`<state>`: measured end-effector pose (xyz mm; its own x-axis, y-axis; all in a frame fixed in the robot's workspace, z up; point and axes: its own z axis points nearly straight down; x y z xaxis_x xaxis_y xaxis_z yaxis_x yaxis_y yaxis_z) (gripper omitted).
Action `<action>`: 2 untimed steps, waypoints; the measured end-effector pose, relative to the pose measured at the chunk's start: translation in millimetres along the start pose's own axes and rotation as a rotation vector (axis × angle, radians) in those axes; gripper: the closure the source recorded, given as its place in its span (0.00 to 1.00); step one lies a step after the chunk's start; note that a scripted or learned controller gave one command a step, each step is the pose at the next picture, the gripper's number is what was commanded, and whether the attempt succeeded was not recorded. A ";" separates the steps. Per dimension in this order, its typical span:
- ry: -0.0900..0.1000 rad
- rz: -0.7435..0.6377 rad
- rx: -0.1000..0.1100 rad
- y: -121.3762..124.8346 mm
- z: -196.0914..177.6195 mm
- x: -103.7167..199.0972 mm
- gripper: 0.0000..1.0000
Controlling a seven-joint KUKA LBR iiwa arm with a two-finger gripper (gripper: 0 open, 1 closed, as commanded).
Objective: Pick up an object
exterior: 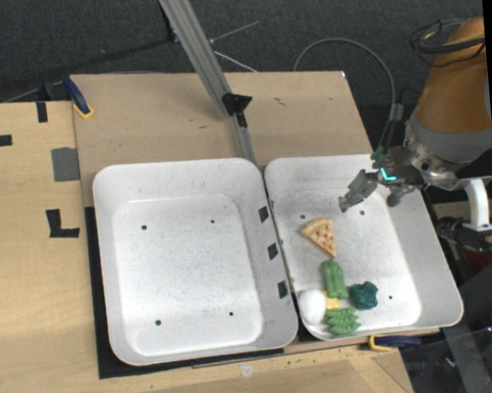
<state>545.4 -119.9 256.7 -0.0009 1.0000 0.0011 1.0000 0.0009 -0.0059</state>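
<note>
We see the gripper (374,189) over the right bin's (405,259) far half, fingers spread with nothing between them — bare floor lies below and around it. The waffle wedge (320,236) lies near it, toward the bin's middle, its tip pointing to the front rim. Beyond — a green cob (334,279), an egg (312,304) and a teal lump (363,294) crowd that rim.

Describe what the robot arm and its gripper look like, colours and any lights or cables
The arm is bulky and rounded, with an orange section above a grey wrist segment. Its gripper is dark, nearly black, with slim dark fingers and a small teal light glowing at its base. A thin dark cable loops over the bench behind it.
</note>
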 end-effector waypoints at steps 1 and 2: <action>-0.001 -0.001 -0.004 0.7 -2.0 -0.1 0.00; -0.001 -0.001 0.001 8.3 54.5 6.1 0.00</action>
<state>553.4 -113.7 202.2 -0.0018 1.0000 0.0003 1.0000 0.0018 -0.0071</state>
